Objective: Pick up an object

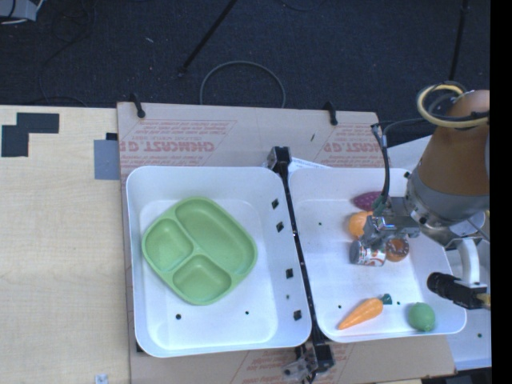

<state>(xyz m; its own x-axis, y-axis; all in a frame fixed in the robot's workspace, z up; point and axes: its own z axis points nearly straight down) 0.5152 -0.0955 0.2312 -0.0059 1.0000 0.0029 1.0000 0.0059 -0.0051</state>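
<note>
Arm (452, 162) reaches in from right, claw (376, 229) pointing down.

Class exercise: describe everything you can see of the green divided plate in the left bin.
The green plate looks like smooth, pale green plastic, roughly a rounded square turned at an angle. Raised ridges split it into three compartments: one long and two smaller. It lies flat, right way up, on the floor of the left bin, near the middle, clear of the walls. Nothing else touches it.
</note>
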